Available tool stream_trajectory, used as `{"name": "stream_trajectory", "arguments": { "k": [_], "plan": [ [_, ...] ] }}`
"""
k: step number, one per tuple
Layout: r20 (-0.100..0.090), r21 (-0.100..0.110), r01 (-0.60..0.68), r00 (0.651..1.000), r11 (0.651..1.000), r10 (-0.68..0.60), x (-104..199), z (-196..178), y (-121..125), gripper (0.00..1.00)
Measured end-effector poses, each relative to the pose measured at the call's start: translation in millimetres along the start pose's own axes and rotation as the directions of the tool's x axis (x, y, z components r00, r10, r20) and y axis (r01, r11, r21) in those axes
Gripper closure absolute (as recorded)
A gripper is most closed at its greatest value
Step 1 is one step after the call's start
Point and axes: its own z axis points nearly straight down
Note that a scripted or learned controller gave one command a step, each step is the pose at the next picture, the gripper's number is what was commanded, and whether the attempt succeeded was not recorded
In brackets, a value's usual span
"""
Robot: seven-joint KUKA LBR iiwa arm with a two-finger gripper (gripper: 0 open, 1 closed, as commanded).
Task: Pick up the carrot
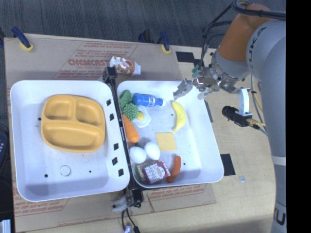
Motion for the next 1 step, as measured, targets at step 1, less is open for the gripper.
{"name": "stream_trajectory", "arguments": {
  "k": [1],
  "plan": [
    [-0.002,0.001,-0.228,0.974,0.974,0.228,65.3,132.9,-60.5,0.00]
  ]
}}
